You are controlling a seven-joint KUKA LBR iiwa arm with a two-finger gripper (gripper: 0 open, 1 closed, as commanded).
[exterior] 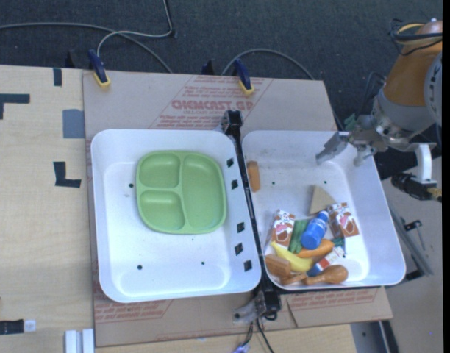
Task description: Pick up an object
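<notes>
The right bin (pixel 376 219) holds a heap of toy food in its near part: a blue bottle (pixel 314 233), a yellow banana (pixel 290 256), an orange carrot (pixel 317 251), a brown drumstick (pixel 326 274) and small printed packets (pixel 283 227). A tan wedge (pixel 320 198) lies just behind the heap, and a small orange piece (pixel 253 176) sits by the bin's left wall. My gripper (pixel 344 148) hangs over the bin's far right corner, well apart from the heap. Its fingers are spread open with nothing between them.
The left bin (pixel 115 197) carries a green divided plate (pixel 181 191). Both bins rest on a cardboard sheet (pixel 203 101) held by blue and yellow clamps (pixel 99 70). Cables run across the dark floor behind. The arm (pixel 412 79) comes in from the right.
</notes>
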